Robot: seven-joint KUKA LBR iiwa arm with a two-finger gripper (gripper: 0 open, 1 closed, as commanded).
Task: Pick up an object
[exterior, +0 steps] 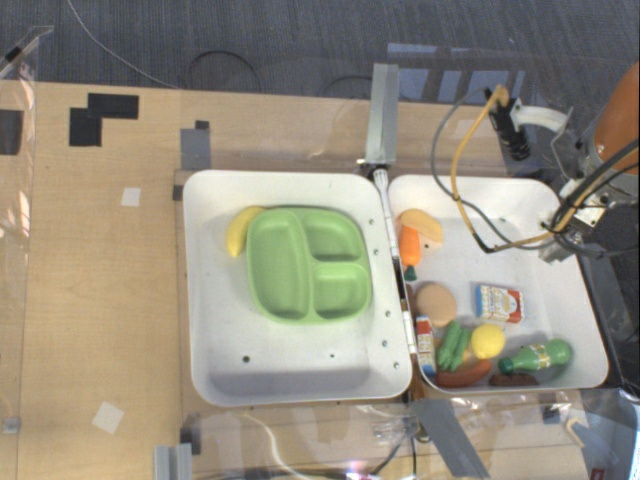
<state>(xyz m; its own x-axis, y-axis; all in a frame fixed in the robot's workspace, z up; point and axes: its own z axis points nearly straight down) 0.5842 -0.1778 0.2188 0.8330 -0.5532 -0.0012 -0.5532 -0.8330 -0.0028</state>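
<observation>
1. A pale wooden surface (90, 298) is seen bearing two shallow white bins side by side; the left white bin (215, 358) holds a green compartmented plastic tray (306, 264), and a yellow banana (237, 230) lies touching the tray's upper left edge.
2. The right white bin (530, 268) holds the small items, gathered along its left and lower sides: an orange carrot (409, 245) just beside a tan bread-like piece (424, 225); a brown egg-shaped piece (435, 303); a small white and red carton (498, 303); a yellow lemon (487, 341); a green pepper (452, 346); a green bottle (537, 357) lying on its side.
3. The gripper (562, 245) is seen at the right bin's upper right part, among black and yellow cables; whether it is released or clenched cannot be told; no item is seen in it.
</observation>
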